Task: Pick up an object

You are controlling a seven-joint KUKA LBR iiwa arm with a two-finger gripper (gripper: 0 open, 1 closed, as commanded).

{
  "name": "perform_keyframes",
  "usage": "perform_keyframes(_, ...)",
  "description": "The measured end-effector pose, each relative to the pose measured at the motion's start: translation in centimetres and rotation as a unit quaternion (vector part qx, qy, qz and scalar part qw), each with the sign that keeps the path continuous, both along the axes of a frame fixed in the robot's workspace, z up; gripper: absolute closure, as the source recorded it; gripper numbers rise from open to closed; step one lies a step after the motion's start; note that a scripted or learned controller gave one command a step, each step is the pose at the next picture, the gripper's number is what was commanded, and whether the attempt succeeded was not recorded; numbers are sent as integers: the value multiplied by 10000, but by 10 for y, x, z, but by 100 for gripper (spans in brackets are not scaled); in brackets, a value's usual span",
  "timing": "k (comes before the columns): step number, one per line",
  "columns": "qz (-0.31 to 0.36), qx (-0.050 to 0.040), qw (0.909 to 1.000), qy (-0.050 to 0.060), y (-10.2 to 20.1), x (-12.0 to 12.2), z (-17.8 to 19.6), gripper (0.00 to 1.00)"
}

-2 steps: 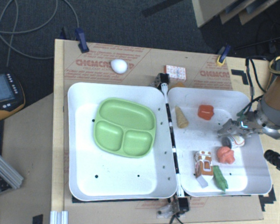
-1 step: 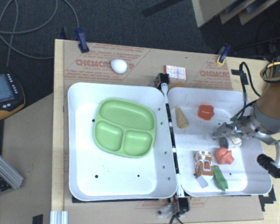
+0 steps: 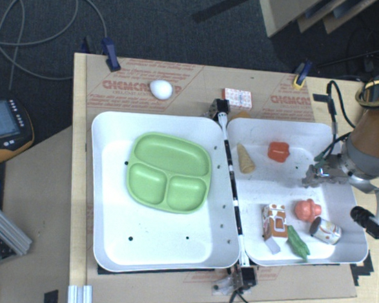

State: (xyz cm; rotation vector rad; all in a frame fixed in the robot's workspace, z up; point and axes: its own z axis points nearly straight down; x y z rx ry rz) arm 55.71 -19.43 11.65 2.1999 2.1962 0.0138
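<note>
The right bin [image 3: 320,134] holds several small objects: a tan cone [image 3: 245,158], a red pepper-like piece [image 3: 278,151], a pink-red fruit [image 3: 307,209], a small can [image 3: 325,231] on its side, a brown and white carton [image 3: 274,221] and a green vegetable [image 3: 298,242]. My gripper [image 3: 315,175] hangs over the right bin's right part, above the pink-red fruit and to the right of the red piece. It is apart from both, and nothing shows held in it.
The left bin [image 3: 110,174] holds a green divided plate [image 3: 168,173]. On the board behind the bins lie a white egg [image 3: 160,88] and a small red-and-white box [image 3: 238,98]. Blue clamps [image 3: 110,54] grip the board's far edge.
</note>
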Motion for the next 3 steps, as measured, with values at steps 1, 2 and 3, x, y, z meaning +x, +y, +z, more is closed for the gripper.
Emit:
perform_keyframes(1, 0, 1, 10000, 2, 0, 0, 0, 0)
perform_keyframes(2, 16, 89, 9999, 143, 57, 59, -32, 0)
perform_keyframes(3, 17, 83, 9999, 138, 90, 108, -31, 0)
